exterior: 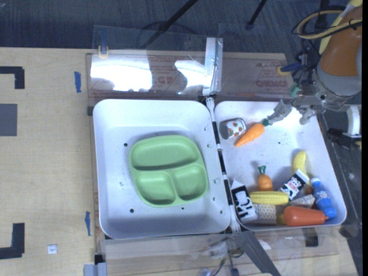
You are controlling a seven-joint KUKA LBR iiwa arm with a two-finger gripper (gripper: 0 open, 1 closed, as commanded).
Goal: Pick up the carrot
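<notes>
Camera view: the gripper (292, 111) hangs just right of the carrot (250, 134), not holding it. Its fingers look apart. Go lower over the carrot's middle, then squeeze.

small orange tapered toy carrot (250, 134) with green top | lying flat, tilted, green end up-right | right white bin (322, 148), upper-left area

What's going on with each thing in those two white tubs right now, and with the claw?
carrot: lying tilted in the right bin, free.
claw: above that bin's far edge, right of the carrot, nothing between its fingers.
green tray: flat in the left bin.
corn cob: on its side.
banana: lying flat.
</notes>
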